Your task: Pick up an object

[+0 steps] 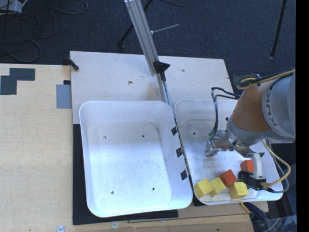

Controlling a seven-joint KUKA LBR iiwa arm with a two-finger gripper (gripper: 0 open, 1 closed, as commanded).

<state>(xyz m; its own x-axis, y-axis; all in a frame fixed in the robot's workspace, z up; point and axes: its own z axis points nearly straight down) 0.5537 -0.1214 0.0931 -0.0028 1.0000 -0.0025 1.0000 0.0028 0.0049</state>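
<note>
Red block (pixel 228 178) is looking like the likeliest candidate for the pick. It is lying at the near end of the right bin (pixel 195 124) and is not yet grasped.

Starting at the fingers: the gripper (pixel 212 148) is hanging low over the bare middle of that bin's floor. Whether the fingers are parted or closed cannot be told at this slant. The gripper is standing apart from every block.

Moving outward, the red block is sitting in a crowd. Two yellow blocks (pixel 203 186) are lying just beside it toward the bin divider, and a third yellow block (pixel 238 190) is lying just beside it toward the outer rim. An orange block (pixel 246 166) is resting a little farther back, near the bin's outer wall and under the arm (pixel 260 110). The left bin (pixel 125 153) is sitting alongside on the table (pixel 120 76).

Handling, as a judgement: these are appearing to be small, rigid, light cubes, not fragile, with flat faces that may be somewhat slick. Hold is best taken across two opposite flat faces, centred, not on an edge or corner. The red block's neighbours are leaving little room for the fingers to descend. The orange block is standing freer and may be offering the cleaner approach. The main risk is nudging a block aside instead of clamping it.
</note>
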